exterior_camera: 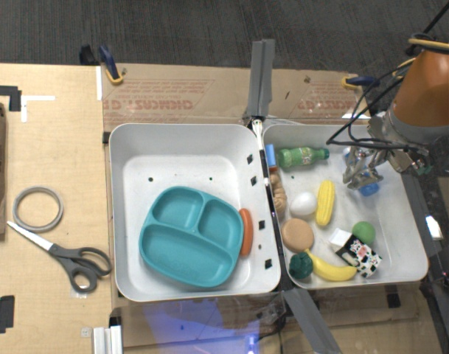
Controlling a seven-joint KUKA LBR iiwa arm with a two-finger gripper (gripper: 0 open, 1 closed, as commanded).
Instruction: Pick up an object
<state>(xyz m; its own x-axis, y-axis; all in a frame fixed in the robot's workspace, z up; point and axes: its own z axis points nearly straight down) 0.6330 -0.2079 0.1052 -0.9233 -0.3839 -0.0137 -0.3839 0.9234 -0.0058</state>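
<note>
Nearest the bench's front edge, in the right-hand shallow white bin (412, 220): a yellow plastic banana (332, 269), a dark green round toy vegetable (301, 265) touching its left end, and a small black-and-white cow-patterned box (359, 254) just beside its right end. Behind these: a tan round bun-shaped toy (298, 234), a green ball (363, 231), a white egg-shaped object (303, 204), a yellow plastic corn cob (325, 202) lying lengthwise. Against the left wall, a brown lumpy item (279, 195), too small to tell further. At the far wall, a green plastic bottle (301, 156) on its side.

In the left-hand shallow white bin (136, 161): a teal three-compartment plastic tray (191, 234) with an orange sausage-shaped toy (246, 231) at its right rim.

On the bench to the left: grey-handled scissors (62, 253), a grey tape ring (37, 208).

Far right of the right-hand bin: the metal two-finger gripper (363, 172) hangs low, directly over a small blue object (369, 189); whether its fingers are apart or together, I cannot tell.
</note>
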